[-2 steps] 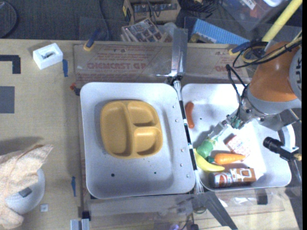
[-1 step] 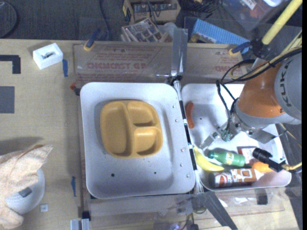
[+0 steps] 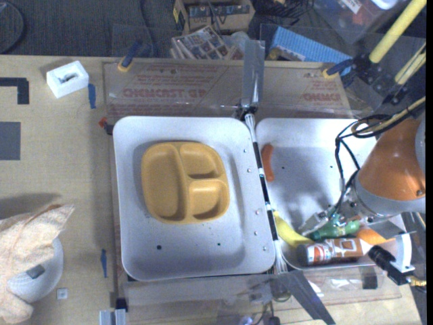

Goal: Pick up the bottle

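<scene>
A small white box (image 3: 67, 78) is seen at the far left on the bench (image 3: 47, 175), with a crumpled pale cloth (image 3: 30, 232) lying lower down near the left edge. The left bin (image 3: 128, 249) is occupied by a yellow divided plate (image 3: 184, 181), which is set flat near the bin's middle. Along the divider between the two bins, on the right bin's (image 3: 304, 141) side, a thin orange stick-like item (image 3: 268, 162) is laid against the wall. Lower in the right bin, a yellow banana-shaped item (image 3: 287, 231) is placed by the near-left corner. Just to its right, the bottle (image 3: 333, 251) is found lying on its side along the near wall, its white cap end pointed left and its orange and white label turned upward. A green item (image 3: 335, 230) is seen just above the bottle, close to or touching it. The gripper (image 3: 338, 217) is lowered into the right bin directly above the green item and the bottle, under the orange band (image 3: 396, 171) of the arm. Whether the claw is apart or together cannot be told, since it is hidden among wires and the wrist. An orange object (image 3: 372, 236) is seen just right of the bottle, by the arm.
</scene>
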